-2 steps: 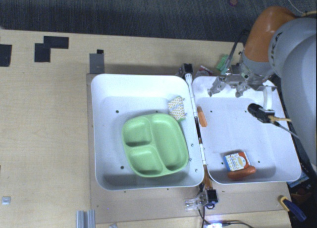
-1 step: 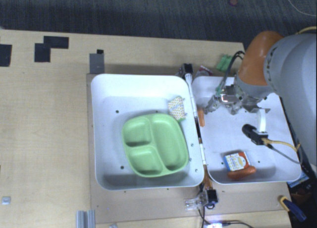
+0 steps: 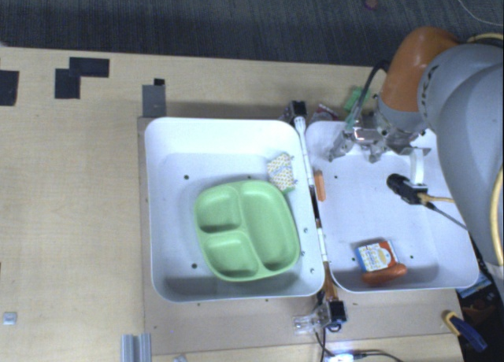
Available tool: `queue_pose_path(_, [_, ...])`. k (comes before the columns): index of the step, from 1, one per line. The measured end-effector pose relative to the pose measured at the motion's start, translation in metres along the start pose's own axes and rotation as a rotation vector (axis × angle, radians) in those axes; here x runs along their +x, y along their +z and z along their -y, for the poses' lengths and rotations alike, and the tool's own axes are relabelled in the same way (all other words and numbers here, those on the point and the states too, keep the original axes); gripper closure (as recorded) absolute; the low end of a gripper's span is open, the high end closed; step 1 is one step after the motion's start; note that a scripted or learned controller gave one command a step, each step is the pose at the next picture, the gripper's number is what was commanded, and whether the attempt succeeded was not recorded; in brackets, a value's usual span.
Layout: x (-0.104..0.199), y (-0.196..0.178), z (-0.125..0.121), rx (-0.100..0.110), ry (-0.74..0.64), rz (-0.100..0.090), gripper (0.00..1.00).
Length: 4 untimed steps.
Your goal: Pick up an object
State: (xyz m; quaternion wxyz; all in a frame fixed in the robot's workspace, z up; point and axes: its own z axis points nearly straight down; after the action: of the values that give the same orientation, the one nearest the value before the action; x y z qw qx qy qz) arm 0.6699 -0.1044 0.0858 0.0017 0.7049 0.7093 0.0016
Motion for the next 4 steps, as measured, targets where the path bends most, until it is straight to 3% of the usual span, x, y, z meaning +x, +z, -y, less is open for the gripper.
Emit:
queue_pose_path(1, [0.001, -0.012, -0.002, -0.005, -0.005, 0.001, 1.00])
queue_pose_path(2, [0.154, -0.101, -0.001, -0.001, -0.001, -0.003, 1.00])
queue_pose_path(3, [0.085, -0.099, 0.006, 0.002, 0.004, 0.000, 1.00])
queue_pose_path(4, [0.154, -0.112, 0.048, 0.002, 0.001, -0.002, 1.00])
